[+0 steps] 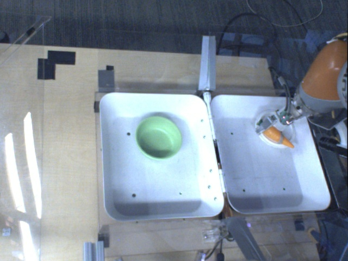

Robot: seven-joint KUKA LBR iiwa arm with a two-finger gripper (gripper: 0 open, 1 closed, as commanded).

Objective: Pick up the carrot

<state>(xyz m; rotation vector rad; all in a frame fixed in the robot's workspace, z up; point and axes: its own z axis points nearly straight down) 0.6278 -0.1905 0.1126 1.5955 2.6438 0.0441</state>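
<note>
The carrot (280,138) is a small orange piece lying in the right white bin (272,194), in its upper right part, with its tip pointing down and to the right. My gripper (273,125) reaches in from the right and sits low over the carrot's upper left end, right at it or touching it. The grey wrist and the orange band (325,76) stand above and to the right of it. The carrot's upper end is partly covered by the gripper.
A green bowl (159,137) sits in the middle of the left white bin (119,194). A metal divider post (207,64) stands at the back between the bins. Cables run behind the right bin.
</note>
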